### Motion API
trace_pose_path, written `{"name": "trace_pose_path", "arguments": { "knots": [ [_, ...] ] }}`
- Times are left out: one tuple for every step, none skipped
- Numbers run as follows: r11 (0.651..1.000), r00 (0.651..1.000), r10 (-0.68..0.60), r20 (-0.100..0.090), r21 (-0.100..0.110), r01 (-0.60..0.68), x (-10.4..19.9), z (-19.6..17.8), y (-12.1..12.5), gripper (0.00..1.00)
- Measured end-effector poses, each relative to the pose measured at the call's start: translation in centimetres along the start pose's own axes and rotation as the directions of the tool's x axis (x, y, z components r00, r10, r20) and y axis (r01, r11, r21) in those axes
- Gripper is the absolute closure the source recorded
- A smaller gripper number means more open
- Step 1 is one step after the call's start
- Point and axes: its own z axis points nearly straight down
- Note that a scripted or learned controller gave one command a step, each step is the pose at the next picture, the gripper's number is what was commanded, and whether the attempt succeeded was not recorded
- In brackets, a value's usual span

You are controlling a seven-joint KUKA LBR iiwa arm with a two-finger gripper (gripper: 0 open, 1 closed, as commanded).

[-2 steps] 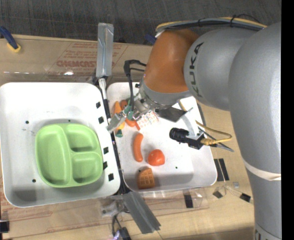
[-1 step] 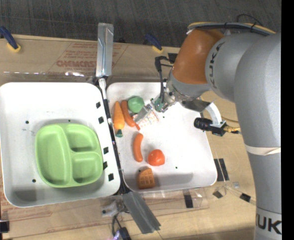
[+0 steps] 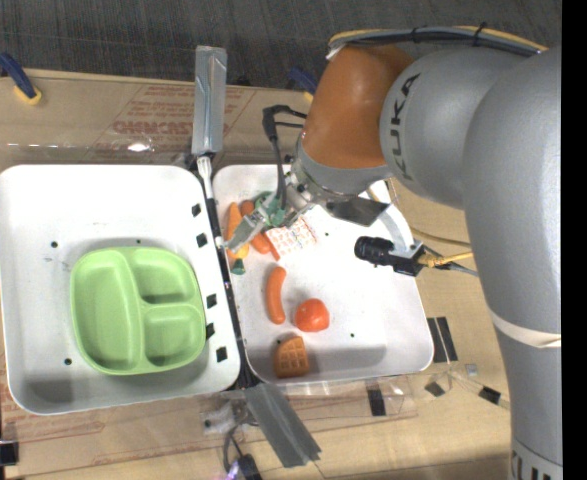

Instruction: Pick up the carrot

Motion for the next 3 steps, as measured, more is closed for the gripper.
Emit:
{"name": "trace_pose_path", "arguments": {
  "knots": [
    [0.997,0.997,-0.081,0.008,-0.008,0.081,-7.1,9.4,-2.1,0.00],
    [0.993,0.993,-0.115,0.004,-0.002,0.115,-7.8,9.8,0.2,0.00],
    [0.993,0.993,-0.119,0.004,-0.001,0.119,-7.7,8.8,0.3,1.00]
  ]
}}
